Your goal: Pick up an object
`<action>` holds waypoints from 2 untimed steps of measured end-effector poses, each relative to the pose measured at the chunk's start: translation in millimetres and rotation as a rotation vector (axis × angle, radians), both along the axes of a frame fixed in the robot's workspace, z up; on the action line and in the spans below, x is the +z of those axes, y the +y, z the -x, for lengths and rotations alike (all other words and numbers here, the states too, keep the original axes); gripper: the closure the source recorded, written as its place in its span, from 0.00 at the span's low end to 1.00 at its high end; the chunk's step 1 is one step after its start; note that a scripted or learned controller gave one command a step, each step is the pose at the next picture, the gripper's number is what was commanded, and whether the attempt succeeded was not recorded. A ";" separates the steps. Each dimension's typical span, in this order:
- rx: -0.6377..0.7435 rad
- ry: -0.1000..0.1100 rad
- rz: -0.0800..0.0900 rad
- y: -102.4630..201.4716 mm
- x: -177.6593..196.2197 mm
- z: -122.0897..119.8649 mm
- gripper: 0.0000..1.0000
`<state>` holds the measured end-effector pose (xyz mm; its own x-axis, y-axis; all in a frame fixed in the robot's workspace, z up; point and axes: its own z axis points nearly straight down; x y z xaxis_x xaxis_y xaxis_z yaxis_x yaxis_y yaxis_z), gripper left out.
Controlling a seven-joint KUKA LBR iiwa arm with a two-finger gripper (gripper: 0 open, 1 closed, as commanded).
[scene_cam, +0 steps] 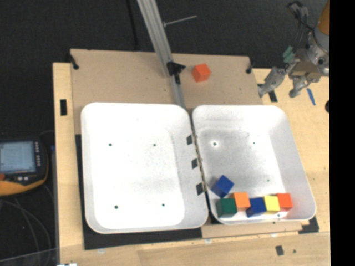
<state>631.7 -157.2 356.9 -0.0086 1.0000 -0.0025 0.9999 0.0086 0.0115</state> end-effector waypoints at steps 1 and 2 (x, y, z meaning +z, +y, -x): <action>-0.011 0.017 -0.001 -18.3 -75.5 -8.5 0.00; -0.011 0.020 -0.002 -37.3 -199.0 42.3 0.00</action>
